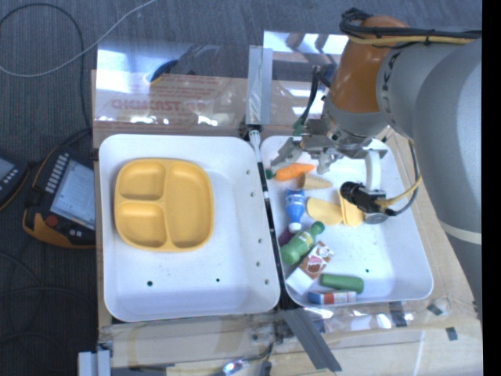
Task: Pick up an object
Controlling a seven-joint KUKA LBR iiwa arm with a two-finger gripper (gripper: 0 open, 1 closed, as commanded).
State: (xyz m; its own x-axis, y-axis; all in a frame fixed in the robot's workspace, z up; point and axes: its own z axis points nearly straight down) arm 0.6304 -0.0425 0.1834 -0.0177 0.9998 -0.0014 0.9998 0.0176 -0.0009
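The gripper [317,157] hangs near the right bin's [407,276] far-left corner, fingers spread open, directly over the carrot [293,171], whose long axis runs left-right.

The right bin [407,276] holds a loose pile of small toy things along its left half. At the top lies an orange carrot [295,171], on its side, pointing left. Just below and right of it sits a pale wedge [317,182]. A blue bottle [294,207] with a white cap lies lengthwise under the carrot, cap toward the near side. Beside it to the right rests a yellow piece [327,211], flat. A green bottle [300,243] lies tilted below the blue one, touching a small red and white packet [315,260]. Near the bin's front edge lie a green cylinder [341,283] and, just below it, a red, white and blue tube [332,298], both on their sides.
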